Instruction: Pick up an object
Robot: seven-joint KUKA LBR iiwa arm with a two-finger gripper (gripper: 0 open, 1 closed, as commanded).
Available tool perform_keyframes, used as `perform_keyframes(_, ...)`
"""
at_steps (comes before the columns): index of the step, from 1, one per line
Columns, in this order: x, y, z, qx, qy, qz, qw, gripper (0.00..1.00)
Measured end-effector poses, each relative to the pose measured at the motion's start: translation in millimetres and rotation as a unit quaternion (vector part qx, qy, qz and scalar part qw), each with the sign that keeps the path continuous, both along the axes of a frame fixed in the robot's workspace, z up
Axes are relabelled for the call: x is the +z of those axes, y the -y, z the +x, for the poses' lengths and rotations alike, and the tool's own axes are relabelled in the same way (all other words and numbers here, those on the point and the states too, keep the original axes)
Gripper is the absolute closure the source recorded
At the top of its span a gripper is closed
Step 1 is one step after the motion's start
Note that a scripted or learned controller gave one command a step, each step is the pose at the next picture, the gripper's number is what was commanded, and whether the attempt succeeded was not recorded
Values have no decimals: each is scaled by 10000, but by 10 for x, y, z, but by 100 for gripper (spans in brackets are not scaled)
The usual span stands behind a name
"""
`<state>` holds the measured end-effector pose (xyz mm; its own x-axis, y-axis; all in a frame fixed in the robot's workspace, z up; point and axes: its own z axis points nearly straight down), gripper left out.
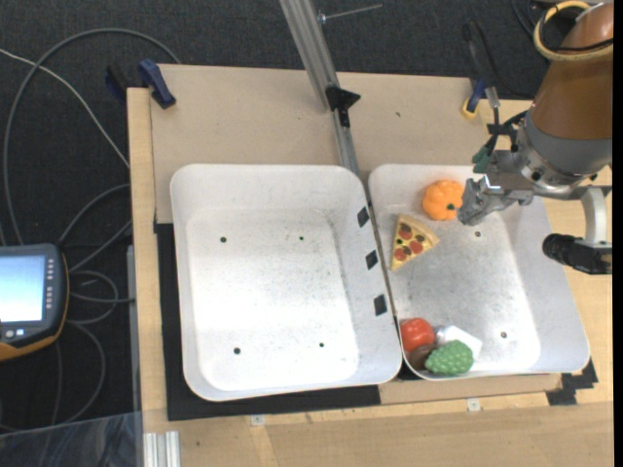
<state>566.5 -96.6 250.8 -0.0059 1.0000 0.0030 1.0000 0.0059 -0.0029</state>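
Here, my claw [475, 208] hangs over the far part of the right bin [526, 290], at the end of my grey arm with its orange band, which reaches in from the right side of the view. From this slanted overhead angle I cannot tell whether the claw is apart or together, and nothing shows between its tips, so I judge that I hold nothing. Just beside the claw, on its left in the view and almost touching it, sits a small orange pumpkin-like toy [443, 199]. It is round, so it has no long axis to speak of and points no particular way; I judge it the nearest thing to pick, needing only a short shift left and a drop. A little nearer the camera and further left lies a toy pizza slice [411, 240], flat on the bin floor. Its long axis runs on a diagonal, with the pointed tip toward the lower left near the bin's inner wall and the wider crust end toward the upper right, facing my claw. Well apart from the claw, in the near left corner of the same bin, three things huddle together: a red tomato-like toy [417, 334], a green bumpy toy [450, 358], and a small white piece [459, 339] touching the green one. The left bin [263, 280] lies beside the right one across a narrow gap.
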Motion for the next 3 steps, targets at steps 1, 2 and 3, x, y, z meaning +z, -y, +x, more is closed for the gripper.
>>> perform_keyframes(1, 46, -494, 2, 5, 7, 3, 10000, 100)
perform_keyframes(2, -75, -992, -132, -1, -4, -1, 10000, 100)
perform_keyframes(3, -199, -1562, -221, 6, -7, 2, 10000, 100)
